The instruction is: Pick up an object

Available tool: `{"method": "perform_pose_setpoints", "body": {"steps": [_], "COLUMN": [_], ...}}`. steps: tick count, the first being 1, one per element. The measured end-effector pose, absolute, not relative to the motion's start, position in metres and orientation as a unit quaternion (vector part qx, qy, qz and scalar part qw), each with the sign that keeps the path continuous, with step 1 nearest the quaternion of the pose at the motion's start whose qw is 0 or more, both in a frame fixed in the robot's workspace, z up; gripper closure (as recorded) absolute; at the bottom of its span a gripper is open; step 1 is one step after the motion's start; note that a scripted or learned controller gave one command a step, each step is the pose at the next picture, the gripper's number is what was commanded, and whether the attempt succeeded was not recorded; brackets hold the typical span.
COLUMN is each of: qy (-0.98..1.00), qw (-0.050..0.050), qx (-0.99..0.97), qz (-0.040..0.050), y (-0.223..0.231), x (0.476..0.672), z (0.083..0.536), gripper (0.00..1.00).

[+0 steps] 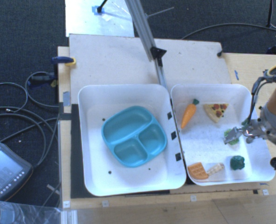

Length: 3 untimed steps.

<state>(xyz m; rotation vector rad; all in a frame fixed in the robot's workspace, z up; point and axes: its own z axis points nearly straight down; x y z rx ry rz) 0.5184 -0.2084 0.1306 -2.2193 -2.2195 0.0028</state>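
The right bin [256, 98] holds an orange carrot [188, 114], a pizza slice [216, 111], a dark green broccoli piece [237, 162], an orange waffle-like piece [198, 171] and a small beige piece [216, 168]. A light green leafy piece [230, 137] lies near the bin's right side. My gripper [238, 135] reaches in from the right, low over the bin, and its tip is right at this leafy piece. The metal of the gripper covers part of the piece.
The left bin [89, 125] holds a blue divided plate [134, 135]. A slanted metal pole [142, 24] crosses above the wall between the bins. Cables and a pendant [5, 171] lie on the floor to the left.
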Motion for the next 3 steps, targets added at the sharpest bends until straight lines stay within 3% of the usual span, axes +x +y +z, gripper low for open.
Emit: {"method": "perform_pose_setpoints", "body": {"steps": [1,2,3], "qy": [-0.707,-0.707,-0.709], "qw": [0.001,-0.002,-0.003], "qx": [-0.707,-0.707,-0.705], "qz": [0.0004,-0.0011,-0.0018], "y": [-0.208,-0.209,-0.201], "x": [0.518,0.520,0.519], "z": [0.088,0.102,0.162], "gripper": [0.00,1.00,1.00]}}
